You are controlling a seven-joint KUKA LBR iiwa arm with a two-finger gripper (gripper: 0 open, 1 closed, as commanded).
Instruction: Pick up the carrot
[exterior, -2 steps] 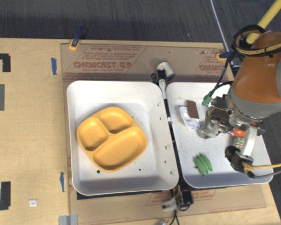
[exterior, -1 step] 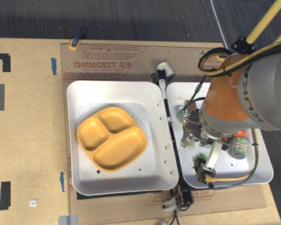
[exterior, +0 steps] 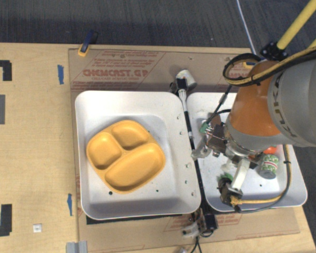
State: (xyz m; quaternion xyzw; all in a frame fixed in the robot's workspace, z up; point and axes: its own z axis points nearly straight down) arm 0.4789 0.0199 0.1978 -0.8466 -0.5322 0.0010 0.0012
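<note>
My gripper (exterior: 211, 140) hangs low over the left half of the right bin (exterior: 295, 194), close to the wall between the two bins. The grey arm with its orange band covers most of that bin. A small orange-red piece (exterior: 273, 150), possibly the carrot, peeks out from under the arm's right side, near the bin's right wall. It lies well to the right of the gripper and apart from it. Nothing shows between the gripper's metal parts from this angle.
A round green and white thing (exterior: 269, 165) lies just below the orange piece. The left bin (exterior: 89, 109) holds a yellow three-compartment plate (exterior: 126, 154). A black and white clamp (exterior: 183, 81) sits at the top of the divider between the bins.
</note>
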